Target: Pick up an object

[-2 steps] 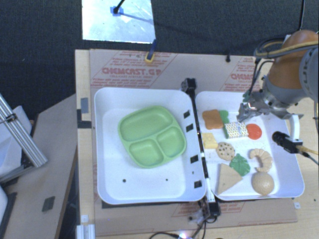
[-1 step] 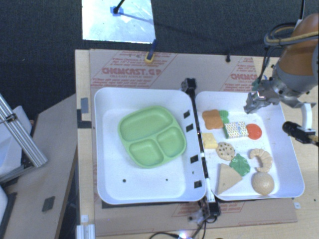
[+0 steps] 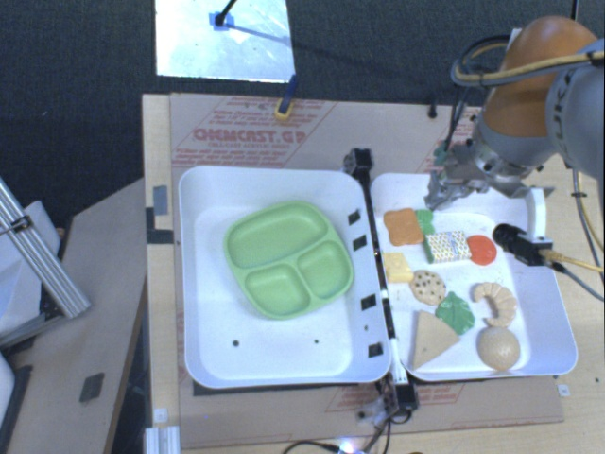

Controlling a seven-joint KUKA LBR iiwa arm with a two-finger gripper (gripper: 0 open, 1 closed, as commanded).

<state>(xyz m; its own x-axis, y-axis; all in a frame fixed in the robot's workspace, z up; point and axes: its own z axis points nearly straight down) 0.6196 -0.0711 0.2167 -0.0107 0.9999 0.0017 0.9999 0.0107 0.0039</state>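
My gripper (image 3: 441,195) hangs over the far left part of the right bin (image 3: 548,296), just above and behind an orange toast piece (image 3: 403,226) and a small green piece (image 3: 424,220). Nothing shows held in it. Nearby lie a sprinkled wafer block (image 3: 447,246) and a red tomato slice (image 3: 481,250). Closer to the front are a yellow cheese piece (image 3: 398,268), a chocolate-chip cookie (image 3: 428,287), a green leaf (image 3: 456,312), a pale croissant (image 3: 495,300), a tan wedge (image 3: 432,340) and a round beige bun (image 3: 498,348).
The left bin (image 3: 213,339) holds a green divided plate (image 3: 288,258). A black-clipped divider (image 3: 373,263) runs between the two bins. The arm's orange and grey wrist (image 3: 534,74) stands over the right bin's far corner.
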